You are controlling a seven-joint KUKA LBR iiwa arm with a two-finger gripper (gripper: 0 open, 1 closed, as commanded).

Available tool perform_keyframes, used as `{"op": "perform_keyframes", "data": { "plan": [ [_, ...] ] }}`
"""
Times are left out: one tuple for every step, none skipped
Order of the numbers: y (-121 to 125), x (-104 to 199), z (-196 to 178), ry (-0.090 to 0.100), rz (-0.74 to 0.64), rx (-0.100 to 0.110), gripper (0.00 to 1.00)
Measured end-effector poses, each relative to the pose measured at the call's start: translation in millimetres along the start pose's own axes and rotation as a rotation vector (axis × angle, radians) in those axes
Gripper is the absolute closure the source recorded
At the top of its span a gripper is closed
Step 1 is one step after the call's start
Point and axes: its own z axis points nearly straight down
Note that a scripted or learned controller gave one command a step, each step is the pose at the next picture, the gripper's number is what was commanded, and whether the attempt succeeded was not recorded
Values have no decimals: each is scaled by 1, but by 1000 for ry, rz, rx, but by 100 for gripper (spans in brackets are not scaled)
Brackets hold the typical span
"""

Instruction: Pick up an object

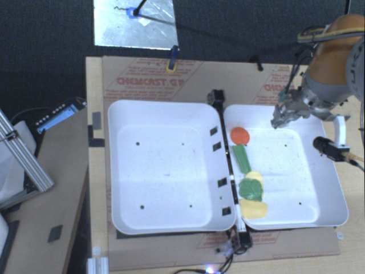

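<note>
Along the left wall of the right bin (308, 210) lie several objects: an orange-red round piece (240, 136), a long green piece (242, 158), a dark green lumpy piece (250, 189) partly over a pale yellow one (255, 177), and a yellow piece (254, 209) nearest the front. My gripper (280, 120) hangs over the far edge of the right bin, well to the right of the orange-red piece and above it. Nothing shows between its fingers.
The left bin (165, 164) sits beside the right one, with a black divider with clips (223, 153) between them. A black fitting (328, 147) sits at the right bin's right rim. A silvery sheet (134, 16) lies beyond the bench.
</note>
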Motion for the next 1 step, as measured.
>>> {"op": "perform_keyframes", "data": {
  "plan": [
    [43, 38, -85, 0, -5, -9, 100]
  ]
}}
